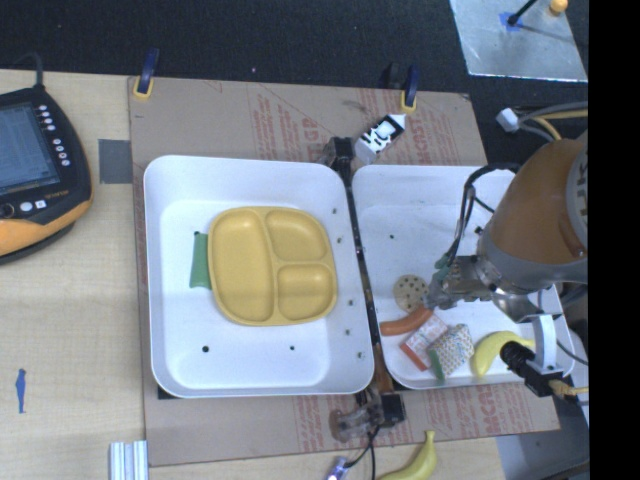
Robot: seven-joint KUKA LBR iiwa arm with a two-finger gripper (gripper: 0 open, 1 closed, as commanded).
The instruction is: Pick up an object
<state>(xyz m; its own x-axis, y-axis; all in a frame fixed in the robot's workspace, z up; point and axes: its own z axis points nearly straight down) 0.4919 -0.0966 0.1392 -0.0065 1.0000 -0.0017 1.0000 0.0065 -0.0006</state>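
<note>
The arm is bent low over the right bin, so the reaching-down step seems to be in hand. Nothing is seen to be lifted yet. The gripper is held just above a small pile of toy food near the front of that bin. How wide it is cannot be told, because it is dark and partly hidden by the wrist. No object is seen to be gripped.

For the next move, one thing must be picked out of the pile. The things are packed close together, so a neat, straight drop is called for, or two things could be bumped at once.

In the right bin, a round tan cookie is lying just left of the gripper. An orange carrot-like stick is placed below it. Next to that, a red and white piece and a speckled packet are touching each other. A yellow banana is resting at the right of the pile, near the bin's front wall.

In the left bin, a yellow tray with three parts is set in the middle. A green flat piece is tucked under its left side.

Another banana is left on the bench, outside both bins.
</note>
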